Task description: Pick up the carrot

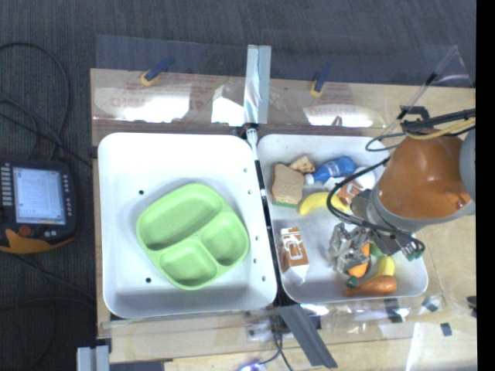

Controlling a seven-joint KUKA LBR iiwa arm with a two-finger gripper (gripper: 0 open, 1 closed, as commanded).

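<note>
we see the carrot point(374, 286), orange and long, lying near the right bin's point(309, 288) front wall; the gripper point(349, 255) hovers just above; its grip we cannot tell.

The bench point(155, 91) bears two white bins point(124, 176) side by side.

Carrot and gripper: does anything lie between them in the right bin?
In the camera view, the gripper hangs just above the carrot. A small orange piece and a yellow item lie between them.
</note>
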